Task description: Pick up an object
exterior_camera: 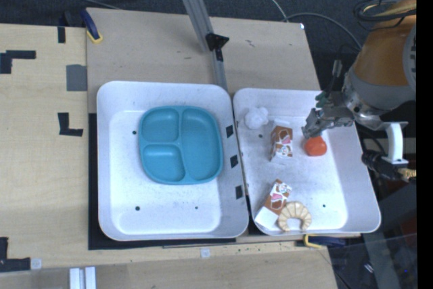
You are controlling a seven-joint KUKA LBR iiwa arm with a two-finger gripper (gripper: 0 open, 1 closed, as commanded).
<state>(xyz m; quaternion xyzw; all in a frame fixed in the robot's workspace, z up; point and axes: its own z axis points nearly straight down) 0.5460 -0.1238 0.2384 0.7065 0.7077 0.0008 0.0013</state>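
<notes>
**Gripper low over the tomato in the right bin**

Gripper (pixel 315 125) hangs at the upper right part of the right bin (pixel 352 210), its dark tip just above and touching the top edge of a small red tomato-like toy (pixel 315 146). Whether it is released, clenched or grasping cannot be told from this angle, and nothing is seen lifted between its tips.

Taking the tomato as the landmark: just to its left stands a small brown-and-white carton (pixel 282 141), whose printing is too small to read. Further left and a little higher lies a crumpled white lump (pixel 256 118). Well below and to the left, near the bin's front edge, a second brown-and-white carton (pixel 277 197) lies tilted, with a toy croissant (pixel 295 216) touching its lower right side; no lettering there is legible either.

Far to the left of the tomato, the left bin (pixel 122 213) holds a teal three-compartment plate (pixel 180 145). Above it, a grey metal bar (pixel 193 0) slants up across the wooden bench (pixel 145 44).
</notes>
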